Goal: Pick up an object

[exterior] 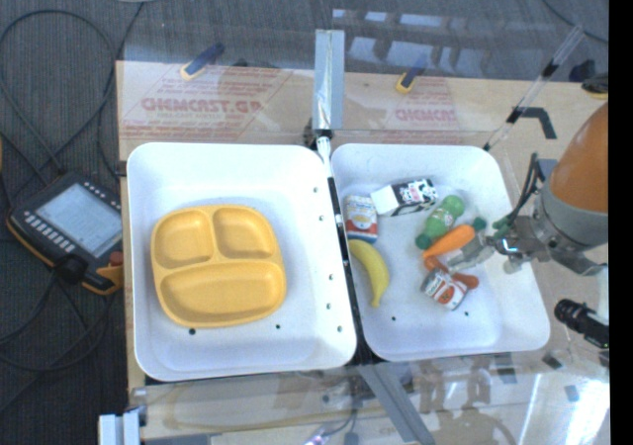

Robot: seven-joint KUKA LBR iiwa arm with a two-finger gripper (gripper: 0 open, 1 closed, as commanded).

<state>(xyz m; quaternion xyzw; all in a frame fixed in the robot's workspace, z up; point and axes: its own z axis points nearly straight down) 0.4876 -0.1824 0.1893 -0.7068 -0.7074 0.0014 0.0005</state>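
Our pincer hangs low in the right bin, reaching in from the right, and we cannot tell how it is set; nothing can be seen in its grip, so we judge the pick not yet made and the lift still to come. Just beside its tip lies a tapered orange carrot, and just below it a small red-and-white can. A little further left rest a glossy green bottle, a black-and-white carton, a curved yellow banana and a labelled cup. Well beyond, in the smooth white left bin, sits a matte yellow three-compartment tray with rounded corners.
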